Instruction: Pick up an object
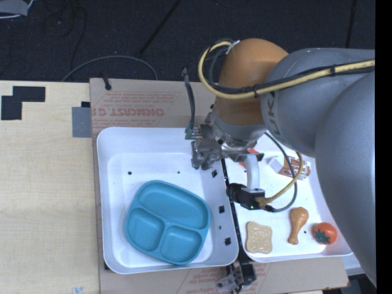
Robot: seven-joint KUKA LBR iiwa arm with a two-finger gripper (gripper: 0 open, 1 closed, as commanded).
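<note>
My gripper (203,154) hangs over the far right corner of the left bin (116,164), close to the wall between the two bins, under the orange wrist band. A blue three-compartment plate (166,222) lies in the left bin, in front of and below the gripper, apart from it. In the right bin (309,253) lie a slice of toast (259,237), a brown chicken drumstick (297,223) and a red tomato (324,233) along the near edge. A red and white object (289,168) peeks out from behind the arm's cable.
The big grey arm covers most of the right bin's far half. A black cable with a connector (248,198) dangles over the divider. Flattened cardboard (135,106) lies under both bins, with wooden benchtop (43,182) to the left.
</note>
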